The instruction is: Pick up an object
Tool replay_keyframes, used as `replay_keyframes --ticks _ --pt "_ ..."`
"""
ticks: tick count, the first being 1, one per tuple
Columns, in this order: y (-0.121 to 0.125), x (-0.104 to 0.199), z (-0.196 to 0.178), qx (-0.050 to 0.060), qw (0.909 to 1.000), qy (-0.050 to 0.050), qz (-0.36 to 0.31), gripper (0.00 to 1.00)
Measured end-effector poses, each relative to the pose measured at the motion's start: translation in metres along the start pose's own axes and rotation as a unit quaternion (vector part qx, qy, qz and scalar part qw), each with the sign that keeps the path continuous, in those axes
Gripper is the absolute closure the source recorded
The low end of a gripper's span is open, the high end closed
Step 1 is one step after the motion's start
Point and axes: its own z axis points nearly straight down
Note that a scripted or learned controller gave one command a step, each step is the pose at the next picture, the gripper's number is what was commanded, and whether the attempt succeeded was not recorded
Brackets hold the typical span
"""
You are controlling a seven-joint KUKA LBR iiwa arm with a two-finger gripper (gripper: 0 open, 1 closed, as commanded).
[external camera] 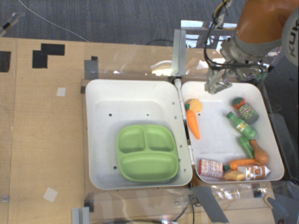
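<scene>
My gripper (217, 85) hangs over the far edge of the right bin (219, 127), with nothing visible between its fingers. Below it and to the left lies an orange carrot (193, 124) beside a small yellow-orange piece (194, 105). A dark can with a red top (245, 110) and a green bottle (242, 125) lie at the right side. Along the near edge sit a red and white packet (211, 168), a second carrot (242, 163), a drumstick (258, 153) and a white bottle with a red label (252, 172).
The left bin (107, 101) holds a green divided plate (147, 152). A metal post (177, 52) stands behind the seam between the bins. Cables loop above the wrist (219, 13). Wooden bench surface (42, 139) stretches to the left.
</scene>
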Motion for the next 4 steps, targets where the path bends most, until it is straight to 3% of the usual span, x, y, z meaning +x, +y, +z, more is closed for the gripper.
replay_keyframes --ticks 1,4 --pt "-0.001 -0.002 -0.065 0.003 0.9983 -0.006 0.058 1.0" --pt "-0.001 -0.008 -0.105 0.009 0.9982 -0.022 0.056 1.0"
